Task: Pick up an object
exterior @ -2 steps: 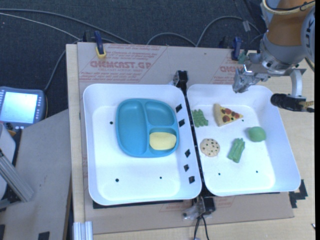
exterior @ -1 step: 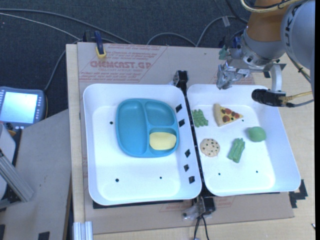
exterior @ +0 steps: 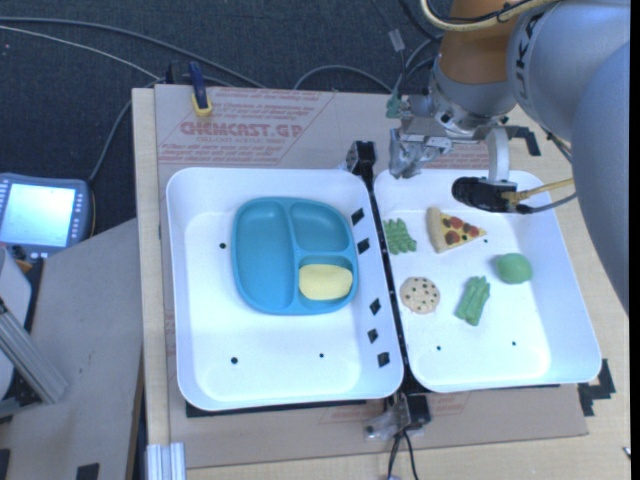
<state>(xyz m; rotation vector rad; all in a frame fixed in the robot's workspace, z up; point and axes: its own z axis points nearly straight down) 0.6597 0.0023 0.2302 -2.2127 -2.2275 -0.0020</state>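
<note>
The gripper (exterior: 408,160) hangs at the 12 o'clock edge of the right bin (exterior: 560,298) holding nothing, and whether it is released or clenched I cannot tell; the candidates lie below it in that bin: a small green piece (exterior: 400,236), a pizza slice (exterior: 452,230), a cookie (exterior: 419,295), a green ball (exterior: 514,267) and a green vegetable (exterior: 473,300). A straight descent risks hitting the bin's rim or the divider (exterior: 378,268) between the bins. The flat cookie and slice could slide from a shallow pinch, and the ball could roll.
</note>
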